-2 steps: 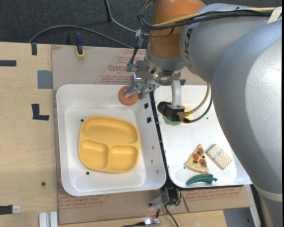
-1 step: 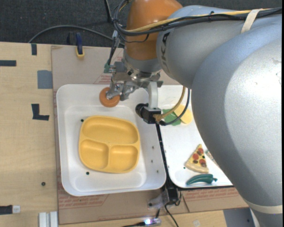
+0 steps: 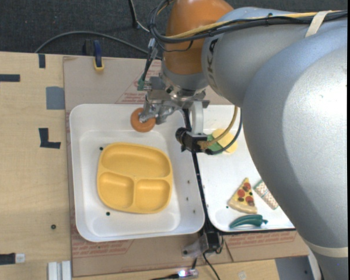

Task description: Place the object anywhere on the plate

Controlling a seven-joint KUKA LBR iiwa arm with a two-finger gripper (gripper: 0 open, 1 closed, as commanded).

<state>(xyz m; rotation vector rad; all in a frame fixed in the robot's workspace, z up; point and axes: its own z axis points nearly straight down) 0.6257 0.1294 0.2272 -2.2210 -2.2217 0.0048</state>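
Claw above center of frame, over the left bin's far edge, fingers closed on a brown donut. Donut hangs just beyond the yellow plate's upper rim, apart from it. Plate's three wells lie open, below-left of claw.

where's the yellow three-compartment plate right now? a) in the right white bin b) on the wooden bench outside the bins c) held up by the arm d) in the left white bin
d: the yellow three-compartment plastic plate lies flat on the floor of the left shallow white bin, while the pizza slice toy lies in the right white bin.
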